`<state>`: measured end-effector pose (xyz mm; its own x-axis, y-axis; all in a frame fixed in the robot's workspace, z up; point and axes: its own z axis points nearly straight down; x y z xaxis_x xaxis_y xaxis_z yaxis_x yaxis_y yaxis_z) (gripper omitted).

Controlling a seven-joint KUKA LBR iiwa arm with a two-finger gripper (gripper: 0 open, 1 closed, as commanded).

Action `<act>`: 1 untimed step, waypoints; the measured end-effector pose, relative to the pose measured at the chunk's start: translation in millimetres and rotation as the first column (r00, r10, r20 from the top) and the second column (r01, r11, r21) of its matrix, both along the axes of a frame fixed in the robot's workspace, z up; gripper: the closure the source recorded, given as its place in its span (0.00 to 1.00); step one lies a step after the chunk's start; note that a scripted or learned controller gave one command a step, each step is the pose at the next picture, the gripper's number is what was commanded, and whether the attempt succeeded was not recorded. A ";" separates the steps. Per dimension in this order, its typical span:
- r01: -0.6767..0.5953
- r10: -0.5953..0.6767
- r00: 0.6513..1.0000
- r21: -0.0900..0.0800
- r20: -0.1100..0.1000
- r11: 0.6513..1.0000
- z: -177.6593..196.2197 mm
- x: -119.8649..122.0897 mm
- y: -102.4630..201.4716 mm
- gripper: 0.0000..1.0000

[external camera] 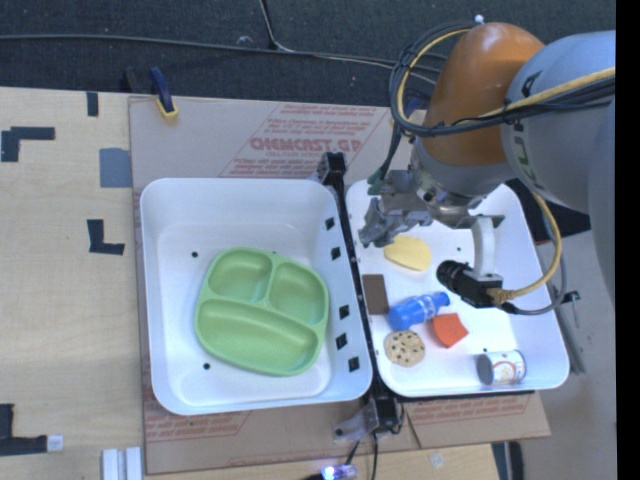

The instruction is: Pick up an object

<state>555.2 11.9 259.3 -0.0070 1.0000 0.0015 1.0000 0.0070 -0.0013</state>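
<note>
The right bin [548, 340] holds a pale yellow lemon-shaped piece [409, 254], a brown block [375, 293], a blue bottle [417, 309], an orange-red block [449, 330], a round cookie [404, 348] and a small can lying on its side [500, 368]. My gripper [385, 223] hangs low over the bin's upper left part, just left of and above the yellow piece. Its dark fingers point down toward the bin floor with nothing visible between them. The arm's orange band and grey body cover the back of the bin.
The left bin [165, 228] holds a green divided plate [263, 309]. A black divider with clips [345, 268] runs between the bins. Cables [520, 288] loop from the wrist over the right bin. Cardboard [290, 138] lies under both bins.
</note>
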 end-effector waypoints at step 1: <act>0.001 -0.001 1.000 -0.001 -0.001 1.000 -3.1 4.7 48.1 1.00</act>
